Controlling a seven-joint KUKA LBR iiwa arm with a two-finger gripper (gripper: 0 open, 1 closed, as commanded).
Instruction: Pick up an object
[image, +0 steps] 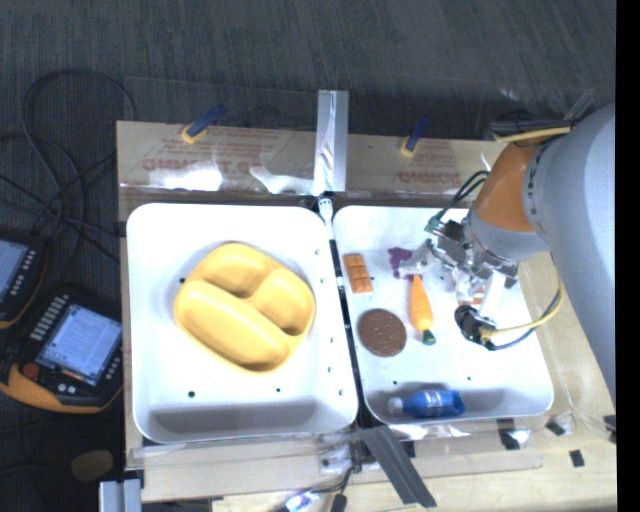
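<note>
Two shallow white bins sit side by side on the bench. The left white bin (150, 400) holds one large glossy yellow lumpy object (243, 304), bun-like, lying near its middle.

The right white bin (530, 385) holds the small items:
- small orange rectangular block (357, 273), near the bin's left wall, upper part.
- round brown disc (382, 332), just below the block, flat on the floor.
- orange toy carrot with a green tip (421, 308), lying lengthwise, tip toward the bottom, just right of the disc.
- small purple piece (401, 259), above the carrot; shape too small to make out.
- clear plastic bottle with a blue label (428, 403), lying on its side along the bin's near wall.

The grey arm with its orange band (503, 195) comes in from the right, over the upper right part of the right bin. The two-finger gripper (470, 275) hangs below the wrist, to the right of the carrot and near the purple piece. Cables and wrist hardware clutter it; a black-and-yellow cable loop (480, 330) hangs beneath. Cannot tell how the claw is set. Nothing is visibly held in the claw, and contact with any item cannot be made out. Carrot, disc, block, purple piece and bottle all lie on the bin floor.

To the left of the bench, a handheld control pendant with a lit screen (72, 345) lies on the dark floor.
</note>
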